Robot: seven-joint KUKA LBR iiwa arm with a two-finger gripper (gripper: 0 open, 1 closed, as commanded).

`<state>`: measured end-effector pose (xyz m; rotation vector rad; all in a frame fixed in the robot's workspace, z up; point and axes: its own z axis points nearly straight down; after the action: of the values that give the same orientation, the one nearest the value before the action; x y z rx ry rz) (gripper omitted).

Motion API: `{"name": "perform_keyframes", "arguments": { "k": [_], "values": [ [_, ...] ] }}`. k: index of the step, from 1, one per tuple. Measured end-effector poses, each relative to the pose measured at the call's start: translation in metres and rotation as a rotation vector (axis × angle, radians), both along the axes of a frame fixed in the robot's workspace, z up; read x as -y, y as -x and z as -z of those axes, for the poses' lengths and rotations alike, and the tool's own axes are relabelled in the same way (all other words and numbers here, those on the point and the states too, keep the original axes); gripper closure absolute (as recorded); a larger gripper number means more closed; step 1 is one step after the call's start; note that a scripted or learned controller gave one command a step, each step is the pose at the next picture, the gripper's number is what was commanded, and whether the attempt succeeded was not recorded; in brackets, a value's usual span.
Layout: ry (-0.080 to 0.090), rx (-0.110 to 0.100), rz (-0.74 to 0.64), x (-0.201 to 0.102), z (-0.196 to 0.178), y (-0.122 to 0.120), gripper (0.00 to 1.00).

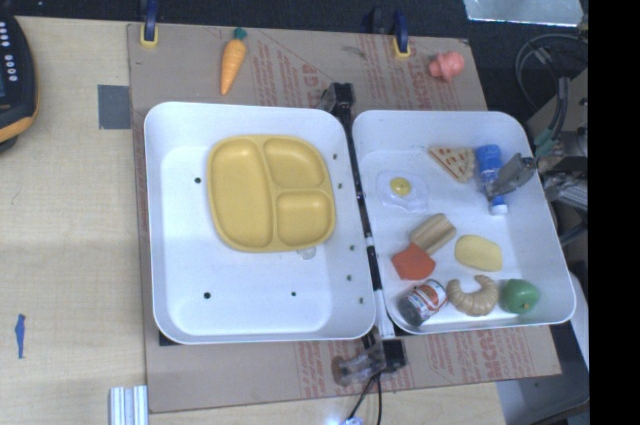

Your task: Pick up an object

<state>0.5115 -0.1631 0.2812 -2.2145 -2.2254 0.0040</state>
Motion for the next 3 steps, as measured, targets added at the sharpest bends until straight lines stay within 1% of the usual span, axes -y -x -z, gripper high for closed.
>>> {"name": "perform_keyframes", "arguments": {
  "k": [1,2,3],
  "values": [
    [-0.005,-0.009,-0.009,-0.079,0.095,-0.012,0.00],
    [-0.002,-0.007,0.001,-0.061,0.187,0.004,0.00],
    [-0.002,-0.006,0.002,-0.069,0.191,0.038,0.00]
  ]
}}
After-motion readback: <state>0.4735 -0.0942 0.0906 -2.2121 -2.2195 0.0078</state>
